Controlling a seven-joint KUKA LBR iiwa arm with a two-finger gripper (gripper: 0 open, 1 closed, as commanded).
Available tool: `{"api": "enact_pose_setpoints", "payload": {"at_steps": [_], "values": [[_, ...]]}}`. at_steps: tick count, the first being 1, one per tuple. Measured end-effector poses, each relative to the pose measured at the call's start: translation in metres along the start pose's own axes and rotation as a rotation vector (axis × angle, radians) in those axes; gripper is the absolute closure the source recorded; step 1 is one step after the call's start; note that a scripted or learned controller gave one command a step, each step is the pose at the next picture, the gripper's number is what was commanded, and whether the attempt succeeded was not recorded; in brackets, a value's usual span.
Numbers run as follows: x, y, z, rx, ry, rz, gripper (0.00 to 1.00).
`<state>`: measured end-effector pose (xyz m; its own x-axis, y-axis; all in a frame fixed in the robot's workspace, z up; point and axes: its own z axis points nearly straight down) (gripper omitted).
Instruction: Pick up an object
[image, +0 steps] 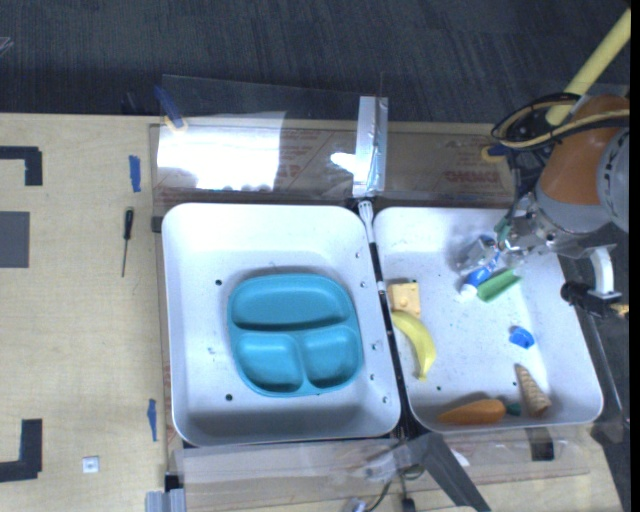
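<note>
The right bin holds several small objects. A yellow banana lies by its left wall, below a tan square block. Near the upper right lie a blue-and-white tube, a green cylinder and a crumpled silvery piece. A small blue piece sits lower right. An orange carrot and a brown cone rest at the front edge. My gripper hangs low at the bin's upper right, just right of the tube and green cylinder cluster.
The left bin contains a blue divided plate. A clear plastic sheet and a metal divider stand behind the bins. The arm's orange band and cables overhang the right bin's far corner.
</note>
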<state>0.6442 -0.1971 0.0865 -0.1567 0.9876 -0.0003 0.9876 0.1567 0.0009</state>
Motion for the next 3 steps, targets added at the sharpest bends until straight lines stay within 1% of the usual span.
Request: {"api": "enact_pose_setpoints", "payload": {"at_steps": [1,2,3], "values": [[0.000,0.001,-0.011,-0.002,-0.002,0.000,1.00],[0.105,0.045,-0.153,-0.020,-0.001,0.017,1.00],[0.127,0.005,-0.112,0.001,0.001,-0.404,1.00]]}}
